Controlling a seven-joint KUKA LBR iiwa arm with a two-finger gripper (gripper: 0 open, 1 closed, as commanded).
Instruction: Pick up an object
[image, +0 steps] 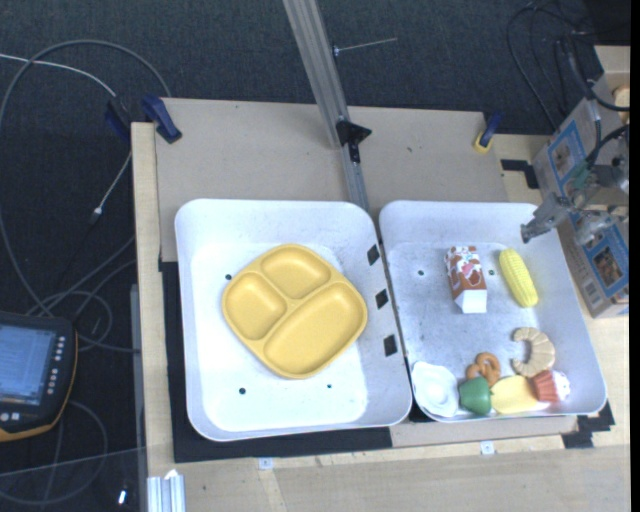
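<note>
The right bin holds several toy foods. A small red-and-white carton stands near its middle, with a yellow corn cob just to its right. Along the front lie a croissant, a brown pretzel, a green pepper, a yellow piece, a small red piece and a white piece. My gripper hangs at the bin's far right corner, up and right of the corn cob, touching none of the toys.
The left bin bears a yellow divided plate. A metal pole slants down from the top to the gap between the bins. Cables and a handheld screen lie off the bench at left.
</note>
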